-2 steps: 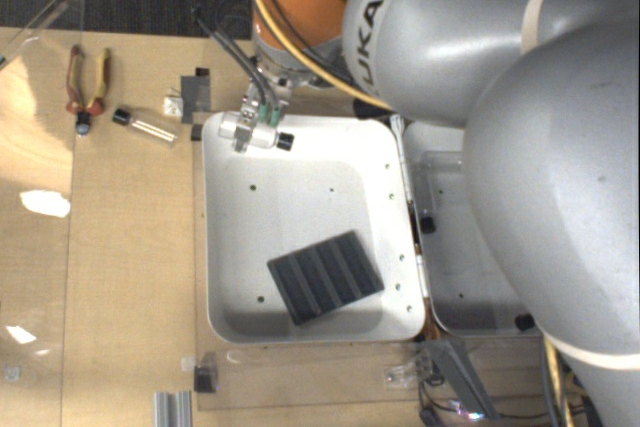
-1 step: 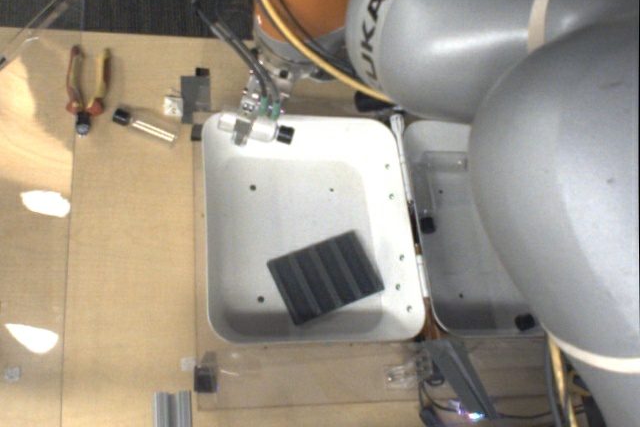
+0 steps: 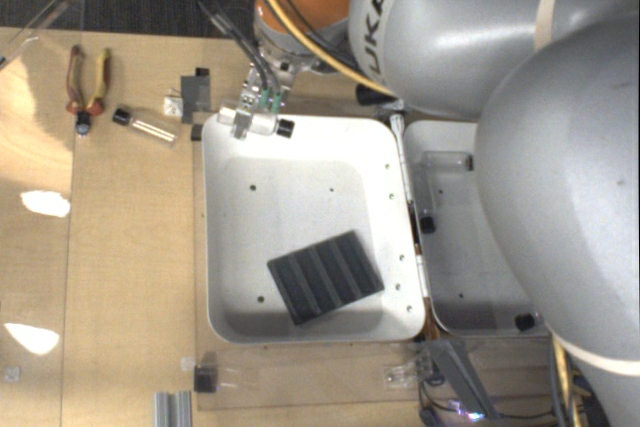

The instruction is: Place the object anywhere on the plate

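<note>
The grey arm [image 3: 470, 25] reaches across the counter's [image 3: 120, 265] far edge. In the left of the 2 bins [image 3: 225, 245], a dark ribbed plate [image 3: 325, 277] lies near the front wall. The pincer [image 3: 258, 115] hovers over that bin's far-left corner; whether it is apart or together, I cannot tell. No object is visible in it. Likely the approach step; next, descend over the plate.
</note>
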